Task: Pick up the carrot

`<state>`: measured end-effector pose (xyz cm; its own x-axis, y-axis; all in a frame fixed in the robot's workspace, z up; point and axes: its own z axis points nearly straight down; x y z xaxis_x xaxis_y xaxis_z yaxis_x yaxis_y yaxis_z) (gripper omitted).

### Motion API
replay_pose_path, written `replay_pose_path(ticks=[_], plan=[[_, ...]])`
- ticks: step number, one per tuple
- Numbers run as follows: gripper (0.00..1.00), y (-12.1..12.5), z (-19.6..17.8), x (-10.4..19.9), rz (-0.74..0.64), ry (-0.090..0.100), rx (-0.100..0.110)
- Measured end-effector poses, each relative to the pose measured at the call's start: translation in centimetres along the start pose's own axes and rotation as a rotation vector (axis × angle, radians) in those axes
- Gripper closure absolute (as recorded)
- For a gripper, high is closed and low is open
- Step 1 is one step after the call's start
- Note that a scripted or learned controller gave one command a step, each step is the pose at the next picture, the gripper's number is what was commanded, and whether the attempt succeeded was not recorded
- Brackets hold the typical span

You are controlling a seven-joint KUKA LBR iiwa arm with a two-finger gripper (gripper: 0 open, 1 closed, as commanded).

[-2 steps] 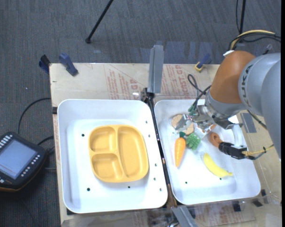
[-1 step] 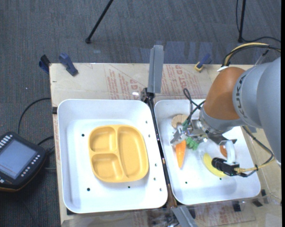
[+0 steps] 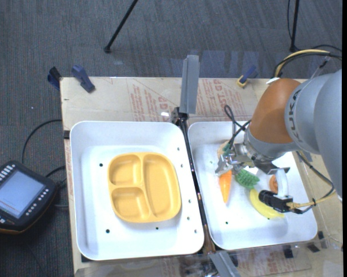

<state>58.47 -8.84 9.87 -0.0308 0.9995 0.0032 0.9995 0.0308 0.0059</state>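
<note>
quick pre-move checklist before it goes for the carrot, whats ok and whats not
1. Carrot in view, lying in the right bin: ok.
2. Gripper over the carrot's top end: ok.
3. Carrot between the fingers: cannot tell.
4. Neighbours: green toy sits right beside the carrot, crowding it: not ok.
5. Banana apart from the carrot: ok.
6. Yellow divided plate in the left bin, out of the path: ok.
</note>
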Motion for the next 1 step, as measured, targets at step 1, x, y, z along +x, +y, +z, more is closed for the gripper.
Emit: replay_pose_path(ticks=[1], plan=[[1.00, -5.57, -8.61, 4.61, -0.600, 0.002, 0.012]])
